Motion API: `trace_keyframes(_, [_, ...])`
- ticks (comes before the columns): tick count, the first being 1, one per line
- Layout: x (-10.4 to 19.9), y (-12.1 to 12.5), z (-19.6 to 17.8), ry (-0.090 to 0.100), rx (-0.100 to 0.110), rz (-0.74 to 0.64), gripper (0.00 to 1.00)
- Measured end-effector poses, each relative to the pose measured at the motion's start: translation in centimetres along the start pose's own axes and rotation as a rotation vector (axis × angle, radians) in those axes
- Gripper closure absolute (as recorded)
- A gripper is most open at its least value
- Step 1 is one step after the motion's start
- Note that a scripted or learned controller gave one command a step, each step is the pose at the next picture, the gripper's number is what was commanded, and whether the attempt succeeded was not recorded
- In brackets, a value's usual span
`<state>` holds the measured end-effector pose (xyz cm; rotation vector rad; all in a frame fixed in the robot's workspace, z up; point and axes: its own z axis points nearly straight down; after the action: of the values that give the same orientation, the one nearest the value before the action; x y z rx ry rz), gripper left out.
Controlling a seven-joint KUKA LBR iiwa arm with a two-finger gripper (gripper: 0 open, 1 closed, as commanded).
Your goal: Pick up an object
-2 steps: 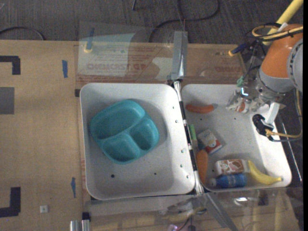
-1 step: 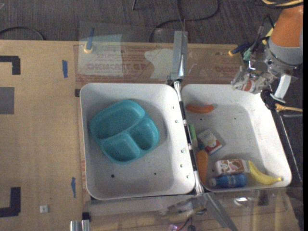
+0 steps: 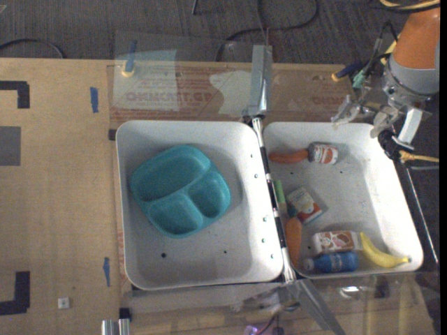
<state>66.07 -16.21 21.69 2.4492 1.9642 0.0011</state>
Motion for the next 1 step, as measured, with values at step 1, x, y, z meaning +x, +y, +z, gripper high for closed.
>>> trace_keyframes(1, [-3.26, -6.14, 12.26, 0.001, -0.001, -0.232, 0.00])
